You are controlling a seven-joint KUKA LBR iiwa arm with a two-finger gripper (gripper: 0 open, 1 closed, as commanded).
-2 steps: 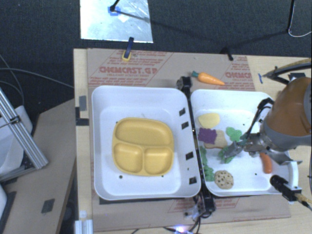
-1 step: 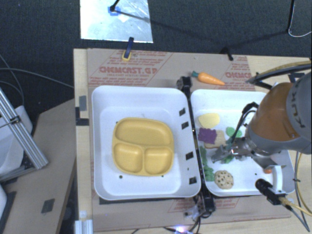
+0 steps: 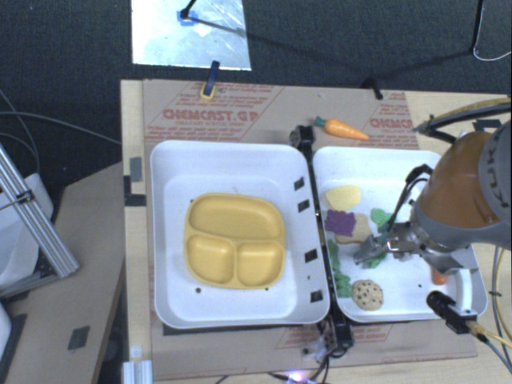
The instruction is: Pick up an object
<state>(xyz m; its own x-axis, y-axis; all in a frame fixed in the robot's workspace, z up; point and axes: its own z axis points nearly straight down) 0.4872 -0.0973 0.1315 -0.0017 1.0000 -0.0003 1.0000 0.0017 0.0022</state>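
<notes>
The pincer (image 3: pixel 370 253) hangs low inside the right bin (image 3: pixel 400 160), its dark fingers pointing left toward the middle of the bin floor; whether they are released or clenched cannot be told, and nothing can be seen between them. The grey arm (image 3: pixel 468 186) with its orange band reaches in from the right, covering the right part of that bin.

Just left of the pincer lie a purple piece (image 3: pixel 342 222) resting on a tan slice (image 3: pixel 358 232), with a yellow piece (image 3: pixel 343 196) beyond them on the far side. A green piece (image 3: pixel 382 215) sits just far of the pincer, and more green bits (image 3: pixel 339 278) lie near the bin's left wall. A chocolate-chip cookie (image 3: pixel 367 294) lies on the near side of the pincer, apart from it.

The left bin (image 3: pixel 232 157) holds a yellow 3-compartment tray (image 3: pixel 235 240). On the table (image 3: pixel 264 102) past the right bin's far edge lies a carrot (image 3: pixel 344 129).
</notes>
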